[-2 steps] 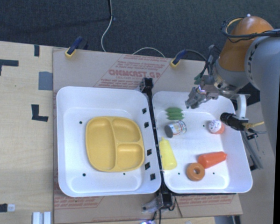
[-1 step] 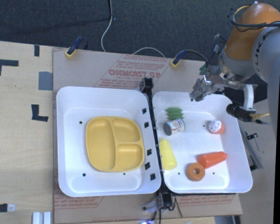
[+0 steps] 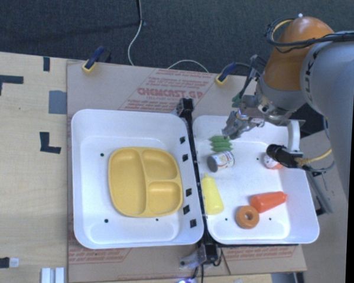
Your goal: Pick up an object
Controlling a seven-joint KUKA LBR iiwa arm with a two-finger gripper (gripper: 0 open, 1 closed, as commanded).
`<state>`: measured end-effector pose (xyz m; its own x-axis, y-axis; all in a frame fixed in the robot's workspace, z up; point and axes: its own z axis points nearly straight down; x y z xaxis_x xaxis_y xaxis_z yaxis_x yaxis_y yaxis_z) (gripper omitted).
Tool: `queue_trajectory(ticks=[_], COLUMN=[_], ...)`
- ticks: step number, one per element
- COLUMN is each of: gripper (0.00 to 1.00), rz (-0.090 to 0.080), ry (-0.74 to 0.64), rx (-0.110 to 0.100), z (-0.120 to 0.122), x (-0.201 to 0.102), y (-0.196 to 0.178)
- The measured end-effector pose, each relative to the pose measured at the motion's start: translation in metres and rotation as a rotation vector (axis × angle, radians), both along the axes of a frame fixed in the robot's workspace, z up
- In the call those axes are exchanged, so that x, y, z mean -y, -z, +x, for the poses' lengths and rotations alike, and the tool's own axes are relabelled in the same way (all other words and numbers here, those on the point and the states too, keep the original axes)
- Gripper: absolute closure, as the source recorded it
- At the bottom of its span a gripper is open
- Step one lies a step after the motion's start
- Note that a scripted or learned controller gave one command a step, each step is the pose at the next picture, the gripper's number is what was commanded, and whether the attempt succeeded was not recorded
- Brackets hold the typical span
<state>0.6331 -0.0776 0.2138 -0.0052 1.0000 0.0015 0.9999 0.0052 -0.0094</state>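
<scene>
Camera view: my fingers (image 3: 232, 130) hang over the back of the right bin (image 3: 290, 232), just above the green ridged piece (image 3: 222, 144).

Whether they are open or shut I cannot tell from this slant, and I see nothing between them. Just beside the green piece lies a small can (image 3: 221, 161) on its side; nearer the front are a yellow bottle (image 3: 211, 195) against the divider, an orange carrot (image 3: 268, 201) and a brown ring (image 3: 247, 217). My left bin (image 3: 81, 162) holds a yellow divided tray (image 3: 144, 181).
</scene>
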Motion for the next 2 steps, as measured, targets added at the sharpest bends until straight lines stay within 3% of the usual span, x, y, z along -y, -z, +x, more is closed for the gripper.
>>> queue_trajectory(ticks=[2], gripper=[1.0], rz=[0.0], ry=[-0.001], rx=[0.0], z=[-0.048], x=[-0.089], y=[0.002])
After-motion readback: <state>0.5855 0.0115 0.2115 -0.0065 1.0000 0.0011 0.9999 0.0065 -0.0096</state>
